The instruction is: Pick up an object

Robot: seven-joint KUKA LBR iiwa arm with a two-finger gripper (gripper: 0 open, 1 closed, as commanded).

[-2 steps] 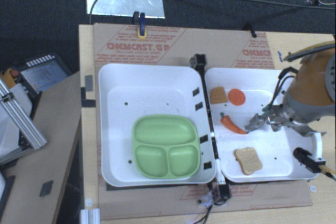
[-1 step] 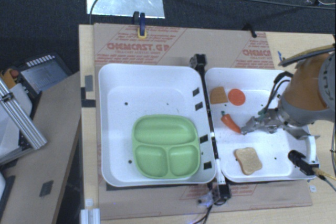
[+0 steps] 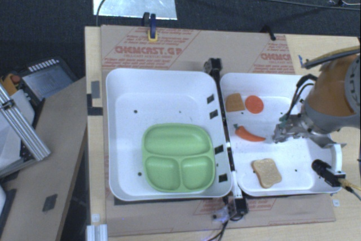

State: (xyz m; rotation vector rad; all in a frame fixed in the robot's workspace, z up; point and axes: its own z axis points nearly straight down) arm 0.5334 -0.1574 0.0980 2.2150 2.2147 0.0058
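Note:
In the right bin [image 3: 293, 84] lie an orange carrot [image 3: 249, 133], a slice of toast [image 3: 267, 172], a tan cracker-like square [image 3: 234, 102] and an orange-red disc [image 3: 254, 104]. My gripper [image 3: 281, 134] hangs low in that bin, just right of the carrot's tip and above the toast. Its fingers are too small and blurred to read. Nothing is seen between them.
The left bin [image 3: 163, 84] holds a green three-compartment plate [image 3: 178, 156]. A black clip divider [image 3: 218, 115] runs between the bins. Cardboard [image 3: 186, 45] lies under both bins. The arm's orange band [image 3: 337, 87] looms over the right bin's right side.

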